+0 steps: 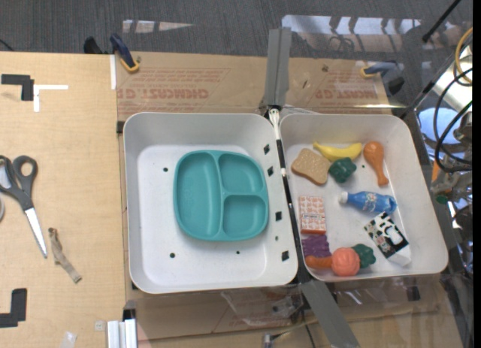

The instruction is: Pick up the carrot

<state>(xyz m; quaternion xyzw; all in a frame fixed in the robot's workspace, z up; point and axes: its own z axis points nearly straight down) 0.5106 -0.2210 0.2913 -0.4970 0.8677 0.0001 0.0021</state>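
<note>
The carrot lies along the near wall of the right bin. Its orange body points left and a green top sticks out on the right. A pinkish-orange ball sits over its middle and hides that part. A purple bunch of grapes touches the carrot from behind.
The right bin also holds a bread slice, a banana, a green vegetable, an orange drumstick, a blue bottle, a red-and-white box and a cow-patterned carton. A teal divided plate fills the left bin. Scissors lie at far left.
</note>
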